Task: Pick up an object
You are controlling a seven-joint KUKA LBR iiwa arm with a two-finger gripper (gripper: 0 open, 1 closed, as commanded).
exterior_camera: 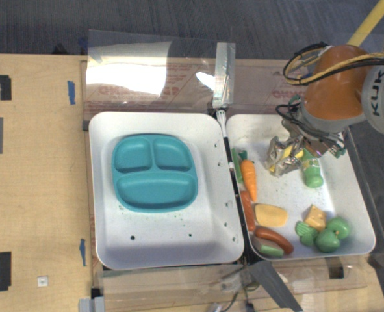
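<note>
Right bin, toy food: carrot, cheese wedge, sausage, green pieces. Gripper low over bare floor near yellow-green item; jaws' opening cannot be told, nothing seen held. Advice: centre over one isolated piece before closing.

We see a dark grey carpet floor beyond the counter. The counter is light wood. Bright glare falls on a clear panel.

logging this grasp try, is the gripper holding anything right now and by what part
Cannot be told. The gripper is low in the right bin, beside a green toy, but no object clearly shows between its fingers.
</note>
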